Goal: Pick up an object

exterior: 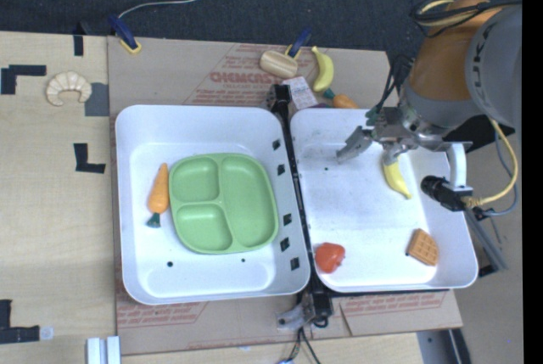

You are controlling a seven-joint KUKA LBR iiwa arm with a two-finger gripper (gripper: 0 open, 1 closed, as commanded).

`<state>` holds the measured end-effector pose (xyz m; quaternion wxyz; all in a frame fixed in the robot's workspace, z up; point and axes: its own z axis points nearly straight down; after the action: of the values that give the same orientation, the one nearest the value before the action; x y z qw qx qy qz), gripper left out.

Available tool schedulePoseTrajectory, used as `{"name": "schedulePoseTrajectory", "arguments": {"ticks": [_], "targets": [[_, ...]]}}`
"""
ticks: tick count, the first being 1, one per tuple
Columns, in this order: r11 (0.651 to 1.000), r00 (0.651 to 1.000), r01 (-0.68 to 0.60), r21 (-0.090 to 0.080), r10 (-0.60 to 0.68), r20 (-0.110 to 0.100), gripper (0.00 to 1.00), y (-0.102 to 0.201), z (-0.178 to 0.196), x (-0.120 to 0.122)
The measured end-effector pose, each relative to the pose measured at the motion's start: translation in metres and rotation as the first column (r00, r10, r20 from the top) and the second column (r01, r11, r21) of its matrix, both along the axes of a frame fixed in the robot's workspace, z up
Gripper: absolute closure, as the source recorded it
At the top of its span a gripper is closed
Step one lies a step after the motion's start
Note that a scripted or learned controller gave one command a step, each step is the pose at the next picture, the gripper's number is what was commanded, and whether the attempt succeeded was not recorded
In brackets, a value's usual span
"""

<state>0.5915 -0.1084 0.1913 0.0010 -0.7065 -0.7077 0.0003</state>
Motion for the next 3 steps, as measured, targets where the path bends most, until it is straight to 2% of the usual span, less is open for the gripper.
{"name": "schedulePoseTrajectory", "arguments": {"ticks": [1,2,3], "targets": [[1.0,1.0,0.002,-0.004,-0.002,0.003,0.0,-0.057,0.065,0.007],[1.0,1.0,0.002,-0.002,-0.002,-0.004,0.0,-0.105,-0.06,0.042],[1.0,1.0,0.0,-0.004,0.0,0.004,0.0,-0.109,-0.104,0.034]]}}
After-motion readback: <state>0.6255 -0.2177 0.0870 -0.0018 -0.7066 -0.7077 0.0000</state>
